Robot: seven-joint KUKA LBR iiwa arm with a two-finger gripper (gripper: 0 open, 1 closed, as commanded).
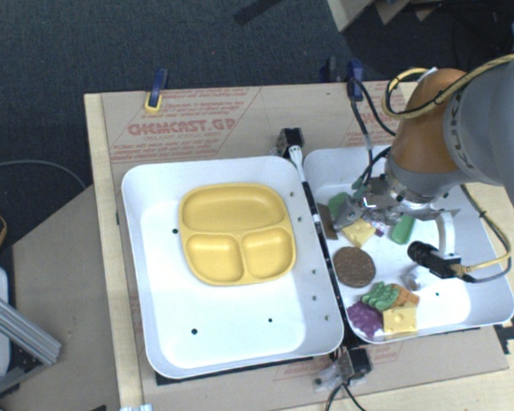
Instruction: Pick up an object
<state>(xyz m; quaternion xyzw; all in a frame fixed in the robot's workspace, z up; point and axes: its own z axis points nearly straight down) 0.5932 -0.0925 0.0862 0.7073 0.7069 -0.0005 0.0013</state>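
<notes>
Landmark: yellow divided plate (pixel 238 230), alone in the left bin (pixel 160 330).
Arm: lowered into the right bin (pixel 488 303), right of the plate, apparently seeking a pick.
Gripper (pixel 369 208): grip state cannot be told.
Nearest item: pale yellow block (pixel 358 232), just below the gripper.
Others: brown disc (pixel 353 266), purple piece (pixel 364 317) lower right of the plate.

Tool (pixel 373 208) tips perhaps behind wrist
</notes>
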